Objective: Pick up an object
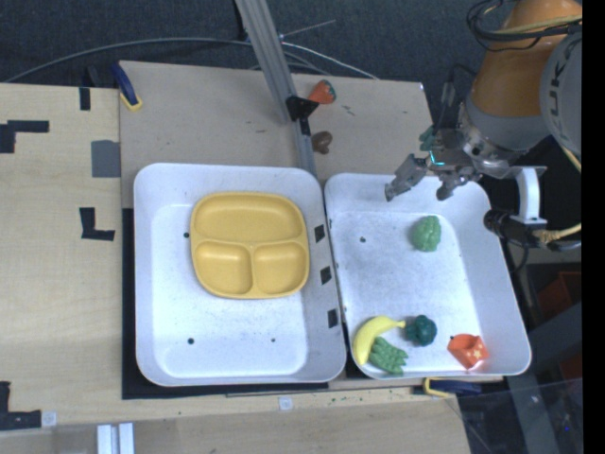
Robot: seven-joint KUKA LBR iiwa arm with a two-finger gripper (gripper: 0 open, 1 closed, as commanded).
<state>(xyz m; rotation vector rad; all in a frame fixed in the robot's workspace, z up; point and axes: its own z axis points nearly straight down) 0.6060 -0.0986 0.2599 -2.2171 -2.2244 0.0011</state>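
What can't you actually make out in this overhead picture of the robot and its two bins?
- Arm: cut off by the camera view's top and right edges.
- Red object in the right bin: too small and blurred to identify.
- Dark green object: too small to identify.
- Right bin's near edge: partly covered by the banana.

The scene is viewed by one fixed camera set above the pale wooden table (217,112), looking down at a slant. Both shallow white bins, the left bin (156,282) and the right bin (378,253), are framed whole from moderate distance. The grey arm (529,64) is seen entering from the right edge.
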